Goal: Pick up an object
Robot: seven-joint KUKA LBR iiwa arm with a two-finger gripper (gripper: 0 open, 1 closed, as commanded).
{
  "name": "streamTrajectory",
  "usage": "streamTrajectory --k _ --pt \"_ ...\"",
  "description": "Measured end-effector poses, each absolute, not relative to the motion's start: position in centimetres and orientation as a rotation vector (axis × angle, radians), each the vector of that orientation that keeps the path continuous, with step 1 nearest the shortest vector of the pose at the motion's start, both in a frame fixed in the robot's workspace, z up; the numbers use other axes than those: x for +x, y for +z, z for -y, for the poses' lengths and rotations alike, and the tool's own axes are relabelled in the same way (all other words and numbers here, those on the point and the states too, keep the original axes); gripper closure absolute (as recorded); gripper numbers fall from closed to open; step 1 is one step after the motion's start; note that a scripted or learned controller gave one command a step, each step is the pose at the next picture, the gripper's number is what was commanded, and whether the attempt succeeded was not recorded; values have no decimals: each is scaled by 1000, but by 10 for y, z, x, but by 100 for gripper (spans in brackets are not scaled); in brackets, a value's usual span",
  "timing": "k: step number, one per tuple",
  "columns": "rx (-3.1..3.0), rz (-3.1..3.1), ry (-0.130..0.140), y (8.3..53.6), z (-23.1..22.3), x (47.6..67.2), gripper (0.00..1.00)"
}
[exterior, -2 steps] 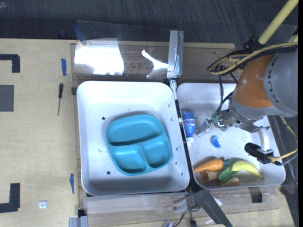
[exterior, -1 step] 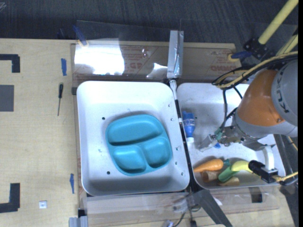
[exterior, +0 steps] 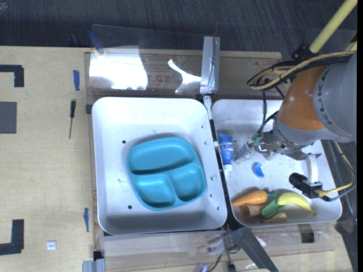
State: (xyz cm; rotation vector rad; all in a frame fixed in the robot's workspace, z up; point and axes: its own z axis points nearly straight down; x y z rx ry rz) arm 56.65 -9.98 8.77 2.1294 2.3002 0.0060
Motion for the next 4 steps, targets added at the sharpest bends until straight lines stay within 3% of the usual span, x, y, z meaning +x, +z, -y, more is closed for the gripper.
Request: streamTrajectory --k 1,2,3,4 --pt "2034 -2387 7 88 102 521 0" --pt "2254 -2181 5 87 104 571 0" --pt "2224 -2214 7 88 92 523 0" --pt "2500 -1901 1 184 56 514 0"
